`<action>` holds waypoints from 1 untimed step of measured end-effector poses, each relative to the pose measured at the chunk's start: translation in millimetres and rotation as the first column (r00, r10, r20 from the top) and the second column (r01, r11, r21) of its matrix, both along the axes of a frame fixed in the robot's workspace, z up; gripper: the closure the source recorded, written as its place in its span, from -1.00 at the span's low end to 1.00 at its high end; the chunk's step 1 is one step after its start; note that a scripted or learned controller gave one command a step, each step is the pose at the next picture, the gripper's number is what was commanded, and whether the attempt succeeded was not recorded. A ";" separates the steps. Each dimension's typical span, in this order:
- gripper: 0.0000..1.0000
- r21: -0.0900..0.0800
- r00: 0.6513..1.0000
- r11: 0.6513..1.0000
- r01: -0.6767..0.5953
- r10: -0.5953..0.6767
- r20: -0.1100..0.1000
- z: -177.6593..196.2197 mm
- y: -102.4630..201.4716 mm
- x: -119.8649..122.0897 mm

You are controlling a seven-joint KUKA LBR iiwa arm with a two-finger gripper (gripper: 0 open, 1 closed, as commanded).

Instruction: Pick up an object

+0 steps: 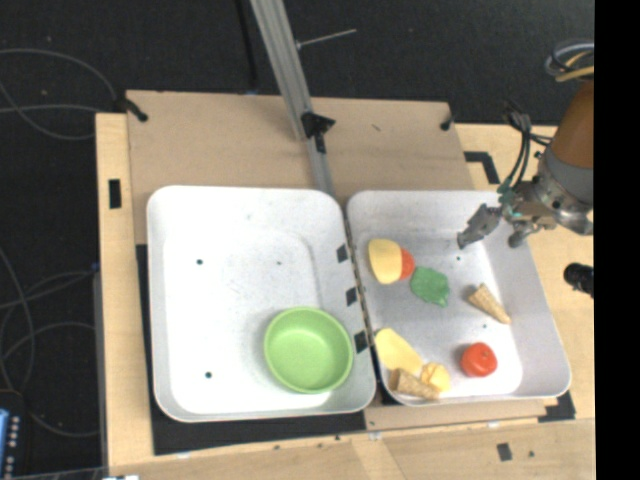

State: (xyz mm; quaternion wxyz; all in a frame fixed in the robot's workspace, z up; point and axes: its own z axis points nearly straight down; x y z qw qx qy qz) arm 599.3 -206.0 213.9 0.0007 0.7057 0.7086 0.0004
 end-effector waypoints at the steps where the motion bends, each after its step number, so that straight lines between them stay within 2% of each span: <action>1: -1.00 -0.001 1.000 1.000 0.000 0.000 0.000 0.0 -0.2 -0.1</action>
